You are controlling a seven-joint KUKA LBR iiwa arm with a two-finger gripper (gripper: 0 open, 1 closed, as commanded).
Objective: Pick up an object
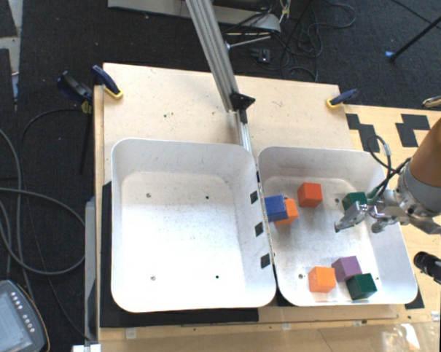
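The left bin is seen with only its speckled floor, so nothing is to be gained there. Across the divider, in the right bin, a blue cube is pressed against an orange one, awkward for a clean grip. Another orange cube stands apart, the easier pick. Near the front rim an orange cube, a purple cube and a green cube are bunched together. The gripper is lowered beside a green block at the right — whether the jaws are parted or clenched cannot be told, and no grasp can be confirmed.
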